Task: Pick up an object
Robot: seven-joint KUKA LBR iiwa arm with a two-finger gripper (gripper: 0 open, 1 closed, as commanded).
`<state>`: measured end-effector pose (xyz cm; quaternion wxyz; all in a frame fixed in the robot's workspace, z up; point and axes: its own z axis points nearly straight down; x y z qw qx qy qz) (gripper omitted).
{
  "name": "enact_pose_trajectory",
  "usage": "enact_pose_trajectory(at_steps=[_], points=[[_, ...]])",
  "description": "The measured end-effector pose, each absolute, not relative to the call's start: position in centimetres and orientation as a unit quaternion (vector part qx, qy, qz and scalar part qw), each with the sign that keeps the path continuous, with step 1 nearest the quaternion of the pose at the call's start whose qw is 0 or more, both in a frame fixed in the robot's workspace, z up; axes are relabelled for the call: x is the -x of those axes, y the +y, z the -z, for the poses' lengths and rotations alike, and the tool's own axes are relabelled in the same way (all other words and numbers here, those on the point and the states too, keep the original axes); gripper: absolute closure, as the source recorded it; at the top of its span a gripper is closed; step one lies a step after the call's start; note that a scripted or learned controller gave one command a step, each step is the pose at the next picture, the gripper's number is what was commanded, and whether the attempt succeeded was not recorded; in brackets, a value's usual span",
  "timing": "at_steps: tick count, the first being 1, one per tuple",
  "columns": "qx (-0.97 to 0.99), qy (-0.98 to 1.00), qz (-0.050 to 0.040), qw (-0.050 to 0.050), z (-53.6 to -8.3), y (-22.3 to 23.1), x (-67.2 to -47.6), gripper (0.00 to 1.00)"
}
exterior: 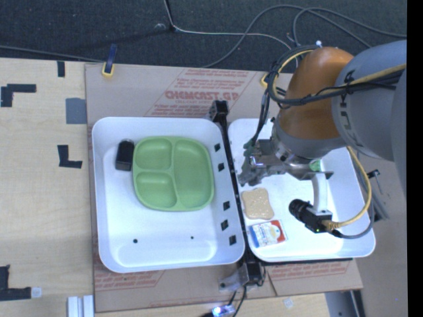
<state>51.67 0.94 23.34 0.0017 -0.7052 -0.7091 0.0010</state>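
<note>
Nearest me in the right bin lie a small printed packet and a tan biscuit-like piece, both free. My hand hangs just above the biscuit; I cannot tell its opening. Beyond, the left bin keeps a green divided plate and black block.

cardboard sheet | red print | reads "CHEMCAST GP"

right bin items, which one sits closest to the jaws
The tan bread-like slice, lying just below the gripper near the bin's left wall. The red, white and blue packet lies farther down, toward the near edge.
</note>
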Motion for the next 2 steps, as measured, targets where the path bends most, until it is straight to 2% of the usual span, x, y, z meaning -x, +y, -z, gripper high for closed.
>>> enact_pose_trajectory(at_steps=[1, 2], points=[[0.705, -0.709, -0.0014, 0.002, -21.8, 5.8, -49.8, 1.0], [0.705, -0.709, -0.0002, 0.001, -22.7, 9.9, -48.9, 1.0]])
